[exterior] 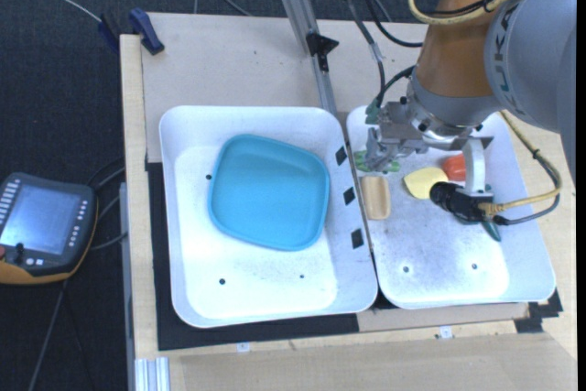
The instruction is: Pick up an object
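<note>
A single fixed camera looks down at a slant from above the bench (229, 46), set far enough back to take in both white bins: the left bin (183, 224) sits near the frame's centre, the right bin (439, 275) toward the right side. The arm (513, 32) enters from the right and looms large (it stands nearer the lens than the bins). Dark floor, cables and a handheld pendant (41, 224) fill the left margin.

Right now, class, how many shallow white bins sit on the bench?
2. The left bin holds a blue plate. The right bin lies beside it, under the arm, with small objects near the pincer; the arm may hide more.
</note>
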